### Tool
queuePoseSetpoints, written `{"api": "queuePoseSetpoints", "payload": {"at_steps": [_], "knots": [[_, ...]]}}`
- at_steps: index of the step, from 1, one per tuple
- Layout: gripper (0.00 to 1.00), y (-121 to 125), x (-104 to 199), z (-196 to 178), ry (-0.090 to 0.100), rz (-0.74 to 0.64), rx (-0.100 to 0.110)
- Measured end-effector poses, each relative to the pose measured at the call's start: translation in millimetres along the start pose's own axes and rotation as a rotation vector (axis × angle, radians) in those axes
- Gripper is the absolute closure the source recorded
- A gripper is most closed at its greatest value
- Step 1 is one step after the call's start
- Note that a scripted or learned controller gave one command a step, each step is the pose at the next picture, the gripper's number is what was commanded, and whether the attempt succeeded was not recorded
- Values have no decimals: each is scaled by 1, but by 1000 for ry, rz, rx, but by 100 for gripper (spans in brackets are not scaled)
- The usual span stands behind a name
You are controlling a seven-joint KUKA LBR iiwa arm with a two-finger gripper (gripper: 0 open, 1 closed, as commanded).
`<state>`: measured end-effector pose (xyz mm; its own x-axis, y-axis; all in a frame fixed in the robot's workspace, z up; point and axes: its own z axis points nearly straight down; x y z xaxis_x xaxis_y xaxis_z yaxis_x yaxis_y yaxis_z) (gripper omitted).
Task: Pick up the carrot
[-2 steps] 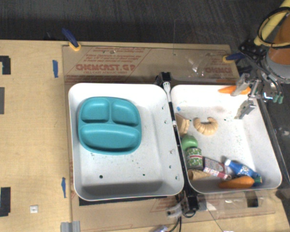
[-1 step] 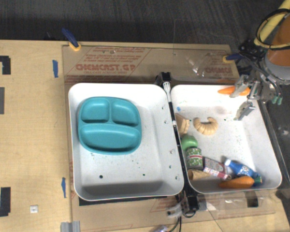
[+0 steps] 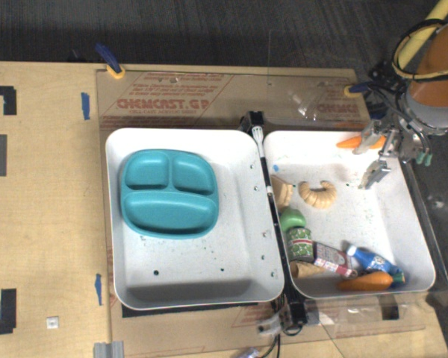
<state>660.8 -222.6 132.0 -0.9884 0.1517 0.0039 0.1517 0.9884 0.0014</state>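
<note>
Hovering at the far right corner of the right-hand white bin (image 3: pixel 425 245), reaching in from the right on the grey, orange-banded arm: the gripper (image 3: pixel 379 157), set high against the far wall. Impossible to tell from this slant whether the jaws are spread or pressed together. Lying well apart from it, hard against the near wall of the same bin: the carrot (image 3: pixel 366 280), orange, on its side, green end pointing right. Crowding it on the far side, touching or just beside: a blue packet (image 3: pixel 369 259) and a flat printed wrapper (image 3: pixel 330 258). Further left, a green bottle (image 3: pixel 295 230) close to the dividing rims; towards the middle, a pale croissant (image 3: pixel 318 193). Showing just left of the gripper, a small orange sliver (image 3: pixel 349 143), too small to name and not clearly pinched by anything. Resting in the left bin (image 3: pixel 134 274), a teal divided plate (image 3: pixel 169 192); beneath both bins, the cardboard-covered table (image 3: pixel 45 200).

Judging from this: the whole pick not yet done, with the full depth of the bin to cross. Chief risks: descending on the orange sliver close at hand instead of the carrot; closing on the blue packet or wrapper for want of clearance; striking the near wall, given how tightly the carrot hugs it; or rolling the carrot aside, being round and tapered, and coming up with nothing.
</note>
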Motion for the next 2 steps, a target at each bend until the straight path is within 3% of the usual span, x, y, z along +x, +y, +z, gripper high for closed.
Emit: {"api": "queuePoseSetpoints", "payload": {"at_steps": [2], "knots": [[0,0,-1,9,3,-50,2]]}}
